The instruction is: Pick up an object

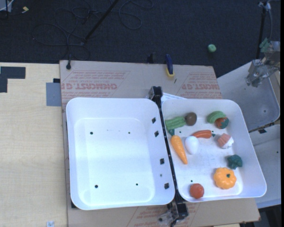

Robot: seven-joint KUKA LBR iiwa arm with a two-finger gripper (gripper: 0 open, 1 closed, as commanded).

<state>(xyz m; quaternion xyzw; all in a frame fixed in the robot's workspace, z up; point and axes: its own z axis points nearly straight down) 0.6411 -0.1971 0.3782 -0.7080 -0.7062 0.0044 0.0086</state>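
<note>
Carrot (179, 149), pumpkin (225, 178) and tomato (196, 190) lie in the right bin (209, 161); the hand's (257, 74) grip I cannot tell

Toys (199, 148) in right bin (255, 174); left bin (73, 164) adjoining.

At the upper right of the frame, close to the right edge, a small grey metallic piece that looks like the gripper (261, 72) hangs pointing down and to the left. It is blurred, and little of the arm (270, 48) above it shows.
</note>
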